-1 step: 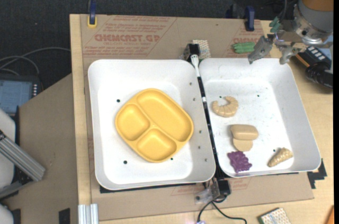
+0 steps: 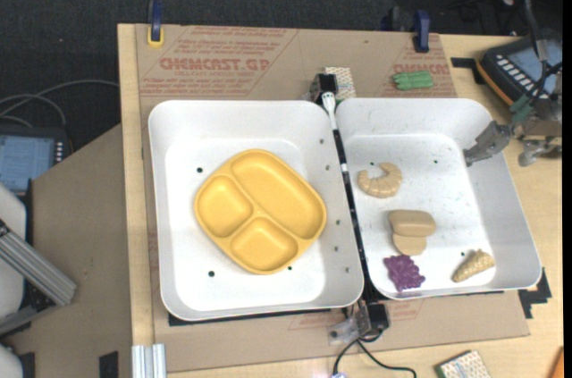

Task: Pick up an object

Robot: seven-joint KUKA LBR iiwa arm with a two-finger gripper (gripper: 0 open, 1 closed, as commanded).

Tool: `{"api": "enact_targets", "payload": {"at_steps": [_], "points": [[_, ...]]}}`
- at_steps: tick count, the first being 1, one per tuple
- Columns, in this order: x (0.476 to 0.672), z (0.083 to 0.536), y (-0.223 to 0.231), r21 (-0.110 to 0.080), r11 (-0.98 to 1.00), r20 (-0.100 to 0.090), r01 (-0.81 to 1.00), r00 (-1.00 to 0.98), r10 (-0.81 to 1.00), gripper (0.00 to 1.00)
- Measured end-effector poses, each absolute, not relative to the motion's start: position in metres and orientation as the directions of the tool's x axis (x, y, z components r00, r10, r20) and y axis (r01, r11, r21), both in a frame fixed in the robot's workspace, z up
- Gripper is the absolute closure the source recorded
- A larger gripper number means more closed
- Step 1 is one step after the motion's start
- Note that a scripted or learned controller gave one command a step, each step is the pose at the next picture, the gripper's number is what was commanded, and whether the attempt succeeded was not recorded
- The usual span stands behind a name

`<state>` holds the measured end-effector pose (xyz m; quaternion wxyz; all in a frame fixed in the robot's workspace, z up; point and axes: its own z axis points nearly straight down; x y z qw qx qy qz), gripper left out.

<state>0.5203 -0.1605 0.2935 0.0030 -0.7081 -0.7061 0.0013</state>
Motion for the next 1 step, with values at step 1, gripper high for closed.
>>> {"api": "enact_targets", "payload": {"at_steps": [1], "points": [[0.4757,0.1453,-0.1397,-0.013,-0.001,0.006,1.0,0.001,1.0,0.0]]}}
